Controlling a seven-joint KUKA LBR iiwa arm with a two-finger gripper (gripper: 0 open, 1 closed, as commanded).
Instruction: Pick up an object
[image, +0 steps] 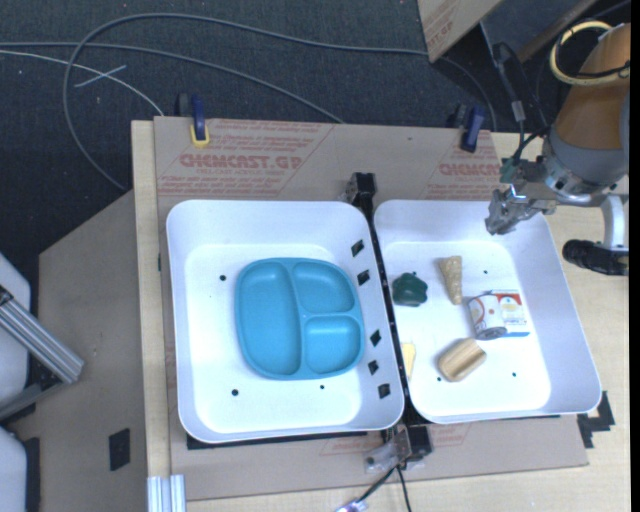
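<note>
End effector (505, 215) above right bin's (570, 330) rim; wedge (452, 277) nearby.

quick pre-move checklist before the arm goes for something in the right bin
1. Gripper is over the right bin, at its far right corner: ok.
2. Nothing between the gripper's fingers: ok, no object seen there.
3. Finger opening: cannot tell, too small and blurred.
4. Targets lie apart: green object, tan wedge, small can and wooden block each sit separately: ok.
5. Yellow piece hugs the bin's left wall: not ok as a first pick.
6. Blue divided plate sits in the left bin, out of the path: ok.
</note>
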